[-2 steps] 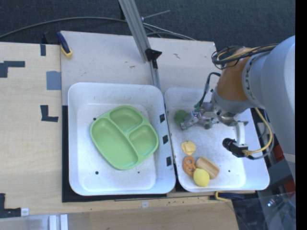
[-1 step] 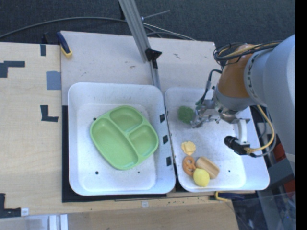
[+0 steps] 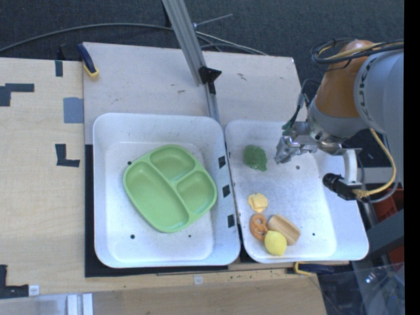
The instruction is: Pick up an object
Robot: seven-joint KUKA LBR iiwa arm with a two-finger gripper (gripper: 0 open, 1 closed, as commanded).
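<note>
A dark green lumpy toy, perhaps broccoli (image 3: 255, 157), lies in the upper left part of the right bin (image 3: 328, 241), near the divide between the bins. The claw (image 3: 287, 151) hangs just to its right, low over the bin floor, with nothing seen between its tips; whether it is apart or together I cannot tell. Nearer the front of the same bin cluster a pale yellow piece (image 3: 258, 203), an orange ring (image 3: 258, 226), a tan bread-like block (image 3: 283, 227) and a yellow lemon (image 3: 275, 243). The left bin (image 3: 111, 176) holds a green divided plate (image 3: 170, 187). Both bins sit on the desk (image 3: 39, 176).
</note>
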